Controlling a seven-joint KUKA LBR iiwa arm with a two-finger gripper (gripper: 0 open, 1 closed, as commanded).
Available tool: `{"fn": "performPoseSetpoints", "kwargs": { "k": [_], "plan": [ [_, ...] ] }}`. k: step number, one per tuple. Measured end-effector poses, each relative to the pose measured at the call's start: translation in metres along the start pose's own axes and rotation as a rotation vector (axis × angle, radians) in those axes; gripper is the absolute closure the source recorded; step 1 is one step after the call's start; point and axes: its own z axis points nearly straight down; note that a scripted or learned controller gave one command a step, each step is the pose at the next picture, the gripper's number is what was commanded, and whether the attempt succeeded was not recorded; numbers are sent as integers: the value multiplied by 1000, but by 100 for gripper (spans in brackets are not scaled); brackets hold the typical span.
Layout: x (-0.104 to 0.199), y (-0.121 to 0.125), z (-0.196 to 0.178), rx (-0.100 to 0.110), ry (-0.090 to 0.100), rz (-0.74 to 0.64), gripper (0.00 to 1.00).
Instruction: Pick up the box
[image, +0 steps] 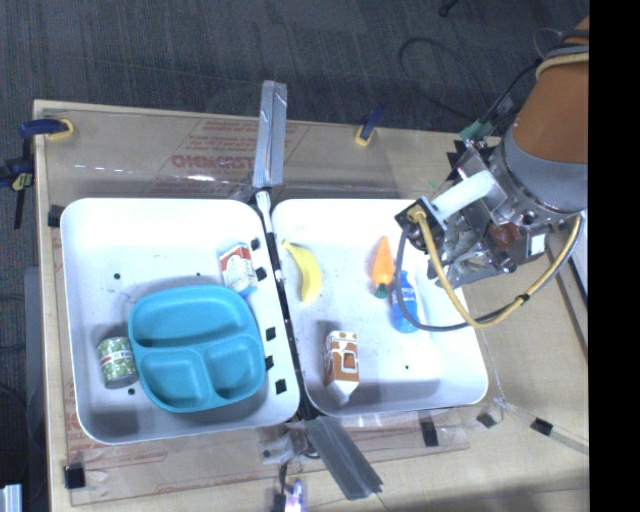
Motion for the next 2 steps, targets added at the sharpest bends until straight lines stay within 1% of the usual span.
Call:
{"fn": "performPoseSetpoints", "kwargs": {
  "k": [2],
  "plan": [
    [2,-3,-18,4,-8,-18,100]
  ]
}}
